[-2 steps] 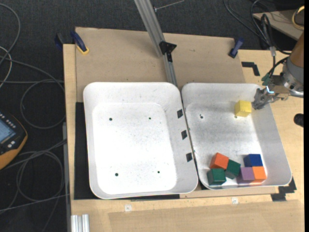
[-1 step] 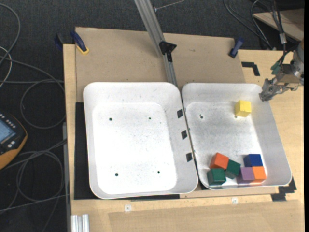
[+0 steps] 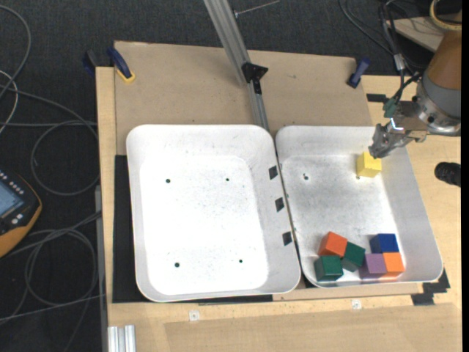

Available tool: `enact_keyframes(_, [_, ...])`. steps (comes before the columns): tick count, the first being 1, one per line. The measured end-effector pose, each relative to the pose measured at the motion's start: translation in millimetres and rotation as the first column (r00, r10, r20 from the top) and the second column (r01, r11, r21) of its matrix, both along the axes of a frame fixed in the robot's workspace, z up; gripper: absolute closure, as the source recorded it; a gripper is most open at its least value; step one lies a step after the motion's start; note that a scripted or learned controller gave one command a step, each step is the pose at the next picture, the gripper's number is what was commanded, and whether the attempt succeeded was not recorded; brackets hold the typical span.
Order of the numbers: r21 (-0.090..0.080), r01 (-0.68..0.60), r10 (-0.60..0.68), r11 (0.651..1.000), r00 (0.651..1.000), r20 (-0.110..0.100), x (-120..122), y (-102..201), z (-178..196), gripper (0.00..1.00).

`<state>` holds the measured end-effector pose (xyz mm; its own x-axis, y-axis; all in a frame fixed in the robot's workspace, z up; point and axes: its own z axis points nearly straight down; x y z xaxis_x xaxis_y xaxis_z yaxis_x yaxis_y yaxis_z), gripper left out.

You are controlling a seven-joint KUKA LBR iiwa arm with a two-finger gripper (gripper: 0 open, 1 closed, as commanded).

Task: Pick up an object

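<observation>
A yellow block (image 3: 368, 165) lies near the far right of the right bin (image 3: 322, 196). My gripper (image 3: 381, 147) hangs just above and to the right of it, its tip meeting the block's top edge in this view. Whether it touches the block is unclear. In the bin's near right corner there is a cluster: an orange block (image 3: 335, 244), a green block (image 3: 355, 255), a dark green block (image 3: 329, 268), a purple block (image 3: 375, 264), a blue block (image 3: 384, 243) and a second orange block (image 3: 393, 262).
The left bin (image 3: 198, 211) stands beside the right one, with black clips along the shared wall (image 3: 280, 204). A grey metal pole (image 3: 234, 42) slants in from the top to the bench's back. Cables run on the floor at the left.
</observation>
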<state>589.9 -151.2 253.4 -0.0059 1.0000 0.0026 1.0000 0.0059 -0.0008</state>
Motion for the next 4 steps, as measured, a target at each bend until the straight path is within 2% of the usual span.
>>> enact_keyframes(3, [0.0,-0.001,0.001,1.0,1.0,-0.001,6.5,165.4,-10.2,1.0])
enact_keyframes(4, [-0.001,0.001,-0.001,1.0,1.0,0.001,12.0,210.0,-14.8,1.0])
